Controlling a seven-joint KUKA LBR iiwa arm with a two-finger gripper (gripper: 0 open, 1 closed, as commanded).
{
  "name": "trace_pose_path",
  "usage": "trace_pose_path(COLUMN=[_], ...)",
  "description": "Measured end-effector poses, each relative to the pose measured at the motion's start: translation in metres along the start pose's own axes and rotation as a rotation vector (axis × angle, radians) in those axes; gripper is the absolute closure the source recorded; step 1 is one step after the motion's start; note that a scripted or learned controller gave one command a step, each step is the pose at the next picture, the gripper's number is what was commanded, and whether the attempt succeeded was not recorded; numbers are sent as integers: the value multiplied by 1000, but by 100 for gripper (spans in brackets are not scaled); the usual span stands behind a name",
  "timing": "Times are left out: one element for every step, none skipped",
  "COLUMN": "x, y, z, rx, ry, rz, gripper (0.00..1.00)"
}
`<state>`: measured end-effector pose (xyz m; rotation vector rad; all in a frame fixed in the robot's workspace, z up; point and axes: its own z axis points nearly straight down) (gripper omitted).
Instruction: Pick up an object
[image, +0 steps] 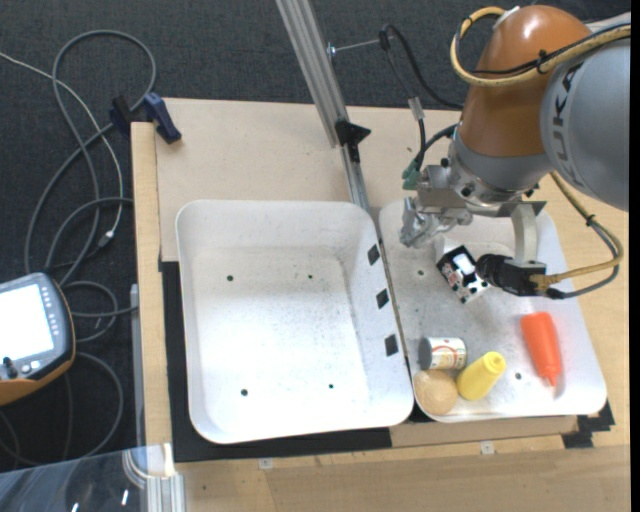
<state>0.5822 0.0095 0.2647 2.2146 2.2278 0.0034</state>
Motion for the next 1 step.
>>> trace_pose_path(x=[48], y=[10], z=[0], rx=[-1], ry=[0], rz=[-1], gripper=[100])
